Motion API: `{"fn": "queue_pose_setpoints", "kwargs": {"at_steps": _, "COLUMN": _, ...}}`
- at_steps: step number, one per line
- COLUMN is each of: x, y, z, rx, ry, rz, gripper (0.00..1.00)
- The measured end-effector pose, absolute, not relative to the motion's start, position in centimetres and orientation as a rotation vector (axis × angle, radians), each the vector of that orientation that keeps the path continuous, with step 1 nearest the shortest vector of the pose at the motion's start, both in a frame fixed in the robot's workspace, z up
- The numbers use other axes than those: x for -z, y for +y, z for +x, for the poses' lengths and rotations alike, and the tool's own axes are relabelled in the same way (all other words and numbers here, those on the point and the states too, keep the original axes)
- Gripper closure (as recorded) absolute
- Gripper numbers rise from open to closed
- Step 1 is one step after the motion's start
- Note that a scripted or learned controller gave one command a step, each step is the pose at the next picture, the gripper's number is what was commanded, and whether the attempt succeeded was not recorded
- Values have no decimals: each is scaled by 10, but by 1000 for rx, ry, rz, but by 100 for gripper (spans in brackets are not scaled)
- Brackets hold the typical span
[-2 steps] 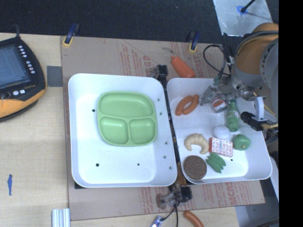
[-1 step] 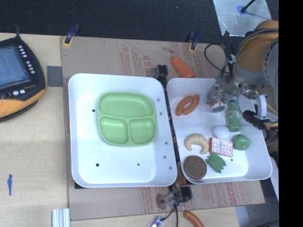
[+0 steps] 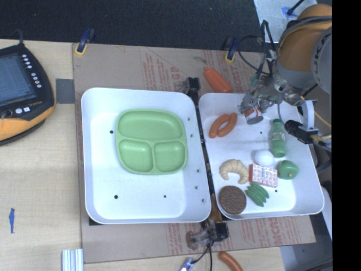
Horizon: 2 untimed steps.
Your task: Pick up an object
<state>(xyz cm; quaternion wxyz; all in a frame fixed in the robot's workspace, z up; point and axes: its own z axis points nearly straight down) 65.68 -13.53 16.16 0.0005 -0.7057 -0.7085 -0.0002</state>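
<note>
Lit evenly and brightly from above, with no hard glare. Soft shadows only: a faint grey band along the inner walls of the left bin, a thin one under the green divided plate. Whites of the right bin near blown out, detail washed. Dark and featureless across the top. Slightly soft overall, coarse resolution; gripper smeared, small parts indistinct.
</note>
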Motion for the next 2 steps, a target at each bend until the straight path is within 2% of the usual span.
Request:
{"fn": "queue_pose_setpoints", "kwargs": {"at_steps": 1, "x": -198, "y": -88, "z": 657, "rx": 1, "ry": -2225, "rz": -2217, "gripper": 100}}
{"fn": "queue_pose_setpoints", "kwargs": {"at_steps": 2, "x": -191, "y": -56, "z": 600, "rx": -8, "ry": -2227, "rz": -2212, "gripper": 100}}
